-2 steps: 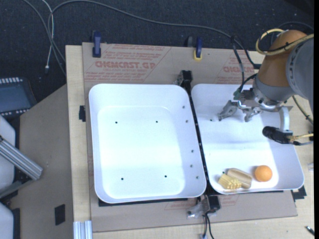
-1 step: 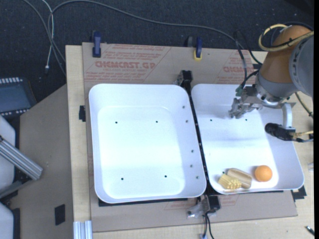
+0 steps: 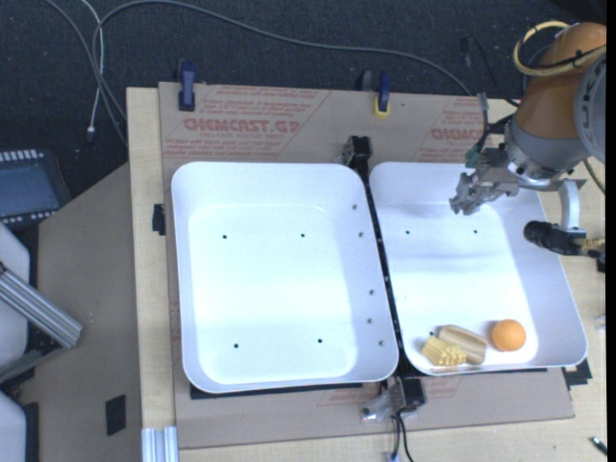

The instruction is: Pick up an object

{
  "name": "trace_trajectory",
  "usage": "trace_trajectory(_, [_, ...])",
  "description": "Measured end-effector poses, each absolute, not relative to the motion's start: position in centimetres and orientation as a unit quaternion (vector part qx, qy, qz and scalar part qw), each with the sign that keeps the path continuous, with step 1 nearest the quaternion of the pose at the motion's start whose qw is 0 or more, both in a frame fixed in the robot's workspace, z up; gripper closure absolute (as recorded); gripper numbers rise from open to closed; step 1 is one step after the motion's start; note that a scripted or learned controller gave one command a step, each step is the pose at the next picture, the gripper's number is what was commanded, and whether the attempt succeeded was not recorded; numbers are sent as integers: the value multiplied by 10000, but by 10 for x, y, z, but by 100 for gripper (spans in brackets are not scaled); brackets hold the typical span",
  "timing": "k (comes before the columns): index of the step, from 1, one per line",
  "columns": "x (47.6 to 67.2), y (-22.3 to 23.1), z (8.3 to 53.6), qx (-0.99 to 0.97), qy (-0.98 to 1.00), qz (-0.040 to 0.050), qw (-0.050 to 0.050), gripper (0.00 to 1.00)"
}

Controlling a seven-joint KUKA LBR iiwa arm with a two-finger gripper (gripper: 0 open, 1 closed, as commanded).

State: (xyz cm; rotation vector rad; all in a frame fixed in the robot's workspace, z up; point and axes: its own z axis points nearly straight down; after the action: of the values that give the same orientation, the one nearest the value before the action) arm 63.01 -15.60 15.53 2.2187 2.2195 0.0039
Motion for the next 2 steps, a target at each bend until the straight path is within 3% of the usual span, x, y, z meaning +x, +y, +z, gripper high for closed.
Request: trace_trajectory(2, [625, -155, 245, 7071, 7071, 14, 20, 100])
